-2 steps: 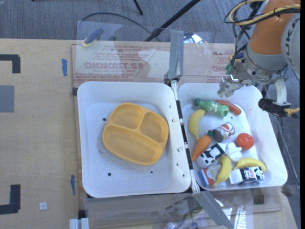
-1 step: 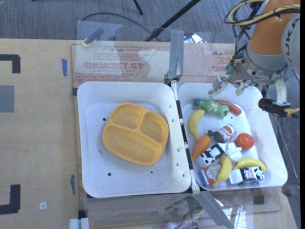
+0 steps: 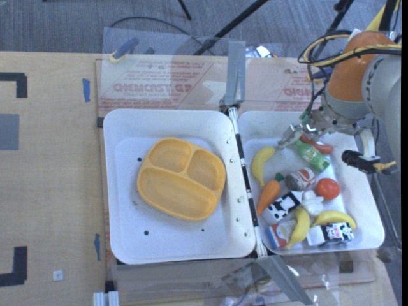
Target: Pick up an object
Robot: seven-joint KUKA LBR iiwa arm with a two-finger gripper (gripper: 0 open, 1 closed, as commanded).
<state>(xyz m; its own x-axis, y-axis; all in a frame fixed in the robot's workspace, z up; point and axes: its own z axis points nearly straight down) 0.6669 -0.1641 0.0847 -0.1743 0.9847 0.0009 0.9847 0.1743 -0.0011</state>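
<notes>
The tool hangs over the right bin of toy food; a yellow plate fills the left.

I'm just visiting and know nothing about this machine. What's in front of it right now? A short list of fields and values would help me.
left bin: holds an orange divided plate
right bin: holds a pile of toy food
toys seen: bananas, carrot, tomato, small cartons
arm: reaches in from the right, over the right bin's far end
gripper: low over the toys near a green item
grasp: cannot tell
</notes>
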